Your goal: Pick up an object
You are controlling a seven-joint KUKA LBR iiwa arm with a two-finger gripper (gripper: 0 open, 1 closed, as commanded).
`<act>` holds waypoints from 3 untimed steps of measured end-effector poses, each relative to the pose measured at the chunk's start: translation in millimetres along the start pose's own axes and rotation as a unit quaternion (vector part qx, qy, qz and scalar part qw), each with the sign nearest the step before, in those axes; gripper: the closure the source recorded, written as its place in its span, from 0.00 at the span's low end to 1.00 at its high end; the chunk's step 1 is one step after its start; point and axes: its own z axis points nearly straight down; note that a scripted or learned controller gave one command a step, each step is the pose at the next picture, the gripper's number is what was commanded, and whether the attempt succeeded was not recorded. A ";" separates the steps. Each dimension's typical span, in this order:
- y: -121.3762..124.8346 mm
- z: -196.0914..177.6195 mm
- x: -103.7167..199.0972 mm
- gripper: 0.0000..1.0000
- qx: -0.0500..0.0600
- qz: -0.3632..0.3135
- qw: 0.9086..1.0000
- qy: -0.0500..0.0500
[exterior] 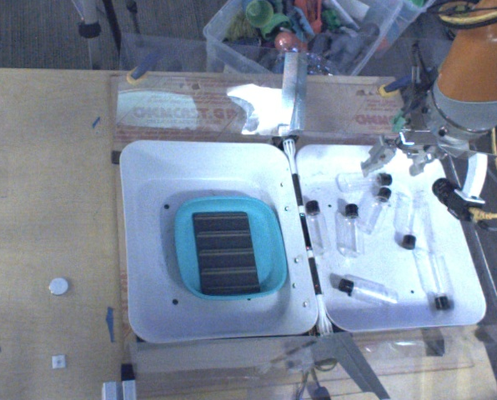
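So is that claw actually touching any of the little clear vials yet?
Cannot tell. In the camera view the claw sits at the right bin's far edge, overlapping a clear vial there, but the slanted angle hides any contact or gap.

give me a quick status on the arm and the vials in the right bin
Gripper over the right bin's far edge, nothing between its fingers. Clear black-capped vials scattered loose in that bin, none lifted. Left bin holds a teal tray. Nothing blocking.

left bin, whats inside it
The left bin holds a turquoise tray with a dark ribbed insert lying in it. Whatever lies beneath the tray is covered.
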 end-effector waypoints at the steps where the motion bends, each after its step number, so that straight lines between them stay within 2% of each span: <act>1: -1.6 135.3 -38.5 0.00 -0.003 -0.023 1.000 -0.001; 2: -1.3 125.3 -39.9 1.00 -0.004 -0.021 1.000 -0.001; 3: 32.5 56.7 14.4 1.00 -0.002 -0.010 1.000 -0.001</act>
